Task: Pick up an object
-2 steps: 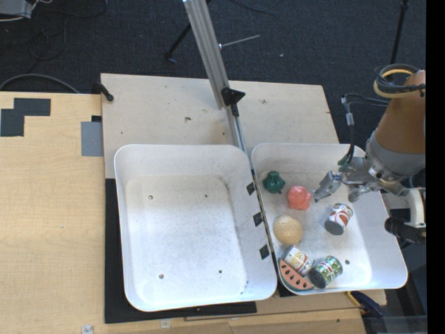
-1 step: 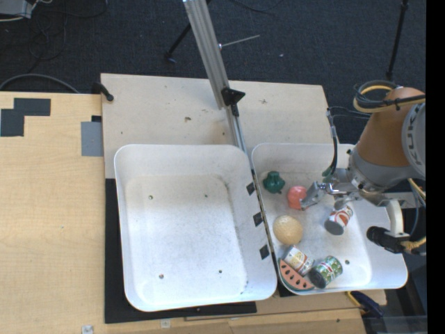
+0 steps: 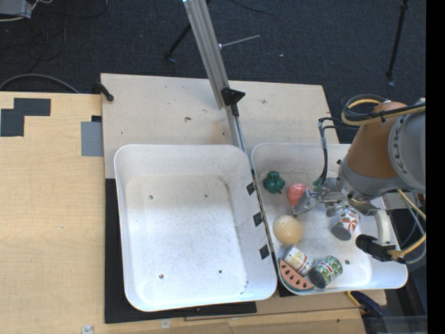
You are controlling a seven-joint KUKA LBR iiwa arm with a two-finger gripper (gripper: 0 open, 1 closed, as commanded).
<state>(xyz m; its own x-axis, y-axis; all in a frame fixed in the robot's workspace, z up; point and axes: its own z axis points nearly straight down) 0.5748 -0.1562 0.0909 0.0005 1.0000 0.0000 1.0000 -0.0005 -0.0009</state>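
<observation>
The claw (image 3: 306, 199) is lowered beside the pink object (image 3: 297, 191) in the right bin (image 3: 389, 273), its grip state cannot be told, and closing then lifting is judged the next need.

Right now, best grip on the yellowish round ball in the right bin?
Grip the yellowish ball across its widest middle, coming straight down. It is round, so no axis matters, but the bin divider sits close left and a small can just below, so close along the freer upper-right diagonal.

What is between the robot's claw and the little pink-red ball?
Nothing visible. The gripper sits right beside the small pink-red ball in the right white bin; the green toy and tan ball lie off to the sides.
</observation>
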